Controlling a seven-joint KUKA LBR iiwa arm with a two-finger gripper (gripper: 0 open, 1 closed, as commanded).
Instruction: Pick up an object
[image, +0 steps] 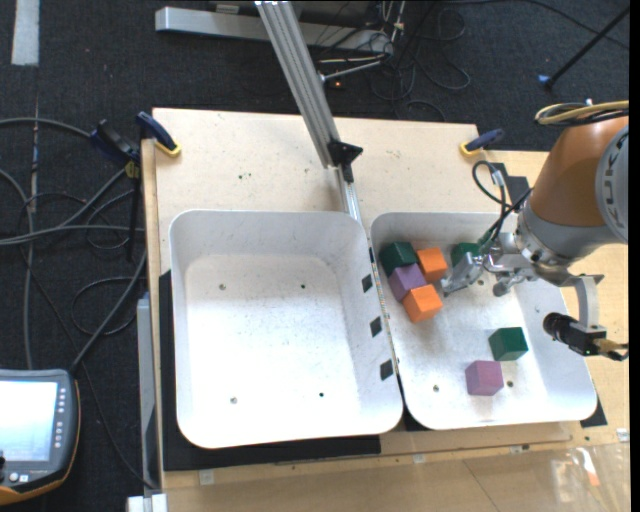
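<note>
In the right bin, a cluster near its upper left: a green block (397, 254), an orange block (432, 262), a purple block (406, 281), another orange block (422, 301); a green cube (508, 343) and purple cube (484, 377) lie apart, lower right.

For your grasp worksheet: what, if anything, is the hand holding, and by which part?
It cannot be told: the hand sits by the orange block, with no block visibly between its fingers.
</note>
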